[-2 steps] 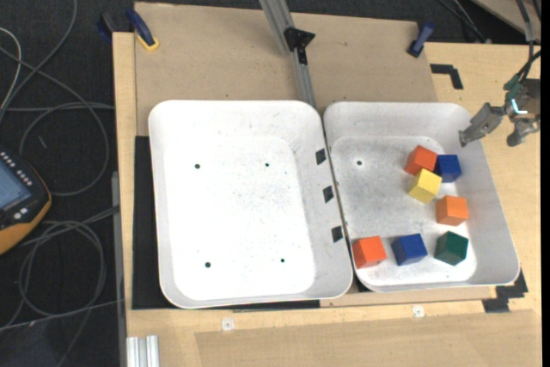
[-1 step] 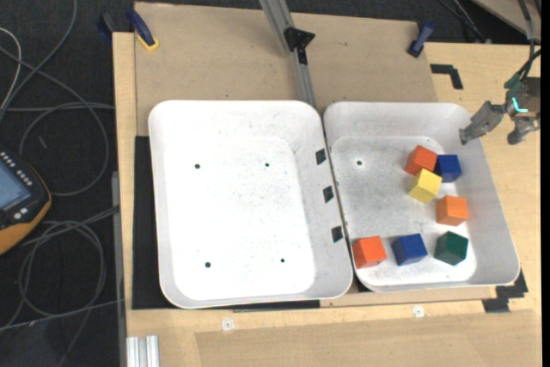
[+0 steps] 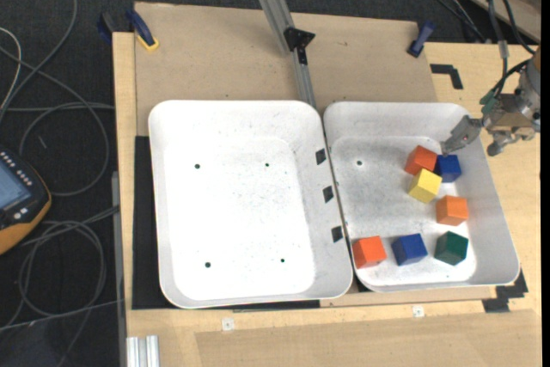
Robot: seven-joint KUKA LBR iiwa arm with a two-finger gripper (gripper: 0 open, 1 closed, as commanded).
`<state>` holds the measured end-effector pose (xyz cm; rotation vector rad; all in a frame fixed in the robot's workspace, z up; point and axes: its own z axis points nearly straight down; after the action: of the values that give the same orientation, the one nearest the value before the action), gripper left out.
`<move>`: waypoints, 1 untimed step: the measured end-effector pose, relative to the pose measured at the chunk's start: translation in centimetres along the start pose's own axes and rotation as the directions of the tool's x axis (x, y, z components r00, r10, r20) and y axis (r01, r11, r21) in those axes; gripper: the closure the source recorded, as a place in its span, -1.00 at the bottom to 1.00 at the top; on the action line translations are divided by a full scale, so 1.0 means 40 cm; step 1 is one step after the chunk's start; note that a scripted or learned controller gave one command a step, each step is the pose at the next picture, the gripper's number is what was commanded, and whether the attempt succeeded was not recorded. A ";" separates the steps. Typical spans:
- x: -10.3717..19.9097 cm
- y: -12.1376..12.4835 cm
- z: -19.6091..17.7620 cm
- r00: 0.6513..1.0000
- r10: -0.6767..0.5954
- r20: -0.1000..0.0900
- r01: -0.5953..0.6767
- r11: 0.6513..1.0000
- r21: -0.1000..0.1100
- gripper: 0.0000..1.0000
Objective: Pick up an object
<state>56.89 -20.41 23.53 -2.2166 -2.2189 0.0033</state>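
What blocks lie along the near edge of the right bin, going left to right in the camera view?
Orange block → blue block → green block, all in a row in the right bin.

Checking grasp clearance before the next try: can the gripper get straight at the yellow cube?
Probably not cleanly. The yellow cube sits packed against an orange cube and a blue cube, which lie between it and the gripper at the right bin's far edge. From above looks freer.
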 end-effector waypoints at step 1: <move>-0.009 0.012 0.112 1.000 0.001 0.000 -0.001 1.000 0.000 -1.00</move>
<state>57.34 -20.75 19.06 -2.2175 -2.2179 0.0041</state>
